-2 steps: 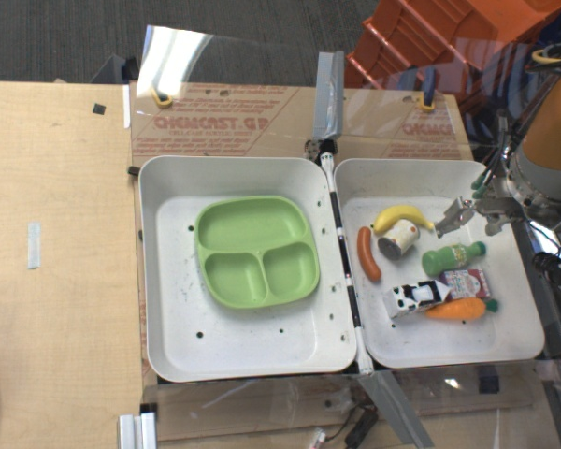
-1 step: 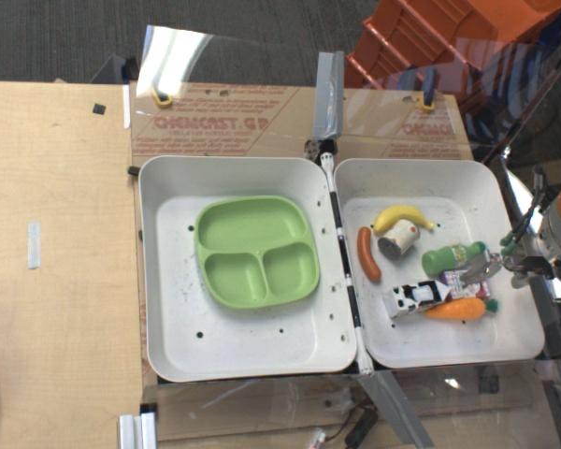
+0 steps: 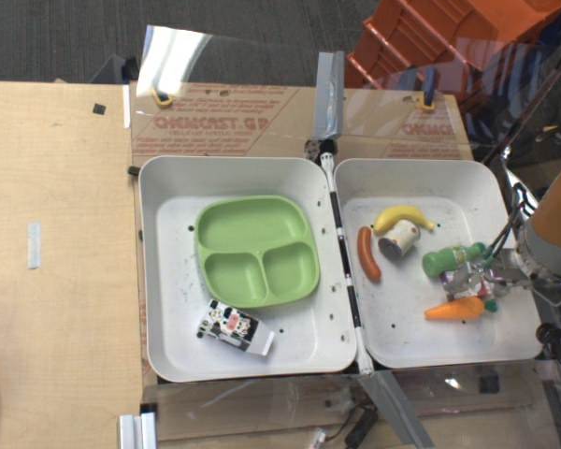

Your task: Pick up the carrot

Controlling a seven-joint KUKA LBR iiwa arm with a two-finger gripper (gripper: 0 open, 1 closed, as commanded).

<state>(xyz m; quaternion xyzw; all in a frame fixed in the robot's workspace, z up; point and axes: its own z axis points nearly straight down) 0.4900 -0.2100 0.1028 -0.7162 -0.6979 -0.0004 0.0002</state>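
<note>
An orange carrot (image 3: pixel 455 310) lies in the right bin (image 3: pixel 421 349), toward its front right, with its tip pointing left. My gripper (image 3: pixel 471 282) reaches in from the right edge and sits just behind and above the carrot, between it and a green bottle (image 3: pixel 452 259). From this angle the gripper overlaps the carrot's thick end, and I cannot tell if they touch.
The right bin also holds a yellow banana (image 3: pixel 401 218), a small grey can (image 3: pixel 399 239) and a red sausage (image 3: pixel 368 253). In the left bin (image 3: pixel 159 279) are a green divided plate (image 3: pixel 257 251) and a small printed carton (image 3: pixel 234 327).
</note>
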